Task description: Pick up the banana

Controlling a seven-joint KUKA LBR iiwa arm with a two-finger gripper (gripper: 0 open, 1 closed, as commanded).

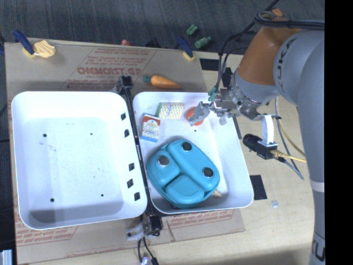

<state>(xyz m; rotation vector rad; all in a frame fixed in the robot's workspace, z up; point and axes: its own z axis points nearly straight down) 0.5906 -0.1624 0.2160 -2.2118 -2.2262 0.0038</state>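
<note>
Where the gripper (203,114) hangs: over the far right part of the right bin (236,167), just inside its right wall, on an arm that enters from the right.
Gripper state: cannot be told; the view from above does not settle whether it is open or closed, and nothing is seen held in it.
Banana (219,192): only a pale yellowish end shows, poking out from under the blue moulded piece near the right bin's near right corner. The rest is hidden, so the identification is not certain.
Main obstruction: the blue moulded piece (183,173), large and rounded with three dark spots, fills the near half of the right bin and lies on top of the pale end.
Beside the gripper: a small orange-red thing (193,115), at or just beside the gripper's tip; contact cannot be told.
Other right-bin contents: a small red, white and blue carton (150,127) against the left wall, and a green-and-yellow patterned packet (171,111) at the far side, between the carton and the orange-red thing.
Left bin (71,159): white floor with a few dark dots.
Outside the bins: a carrot (164,82) on the cardboard sheet (110,65) just beyond the right bin; a yellow lump (45,49) at the sheet's far left corner; two green bits (192,30) on the dark floor beyond.
</note>
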